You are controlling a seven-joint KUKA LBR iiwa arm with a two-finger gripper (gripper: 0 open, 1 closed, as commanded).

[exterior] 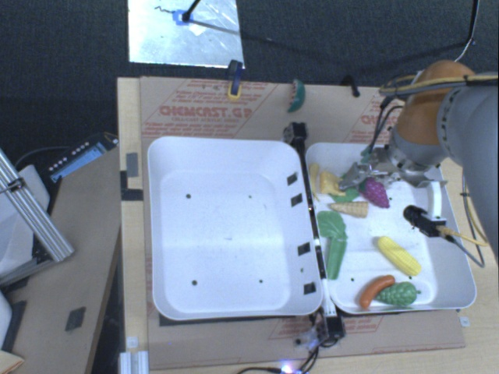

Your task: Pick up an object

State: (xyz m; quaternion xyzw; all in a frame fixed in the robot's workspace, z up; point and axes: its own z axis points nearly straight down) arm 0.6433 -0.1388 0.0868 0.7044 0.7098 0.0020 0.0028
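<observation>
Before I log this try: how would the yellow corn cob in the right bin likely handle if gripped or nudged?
The corn cob looks like moulded plastic, so probably stiff and light. Its rounded, tapered shape may roll or swing aside if pushed. It lies apart from its neighbours on the bin floor, which should ease a grasp.

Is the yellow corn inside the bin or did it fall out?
Inside. The yellow corn lies flat on the floor of the right bin, within its white rim.

One fixed camera looks down at a slant over both bins [226, 150].
</observation>
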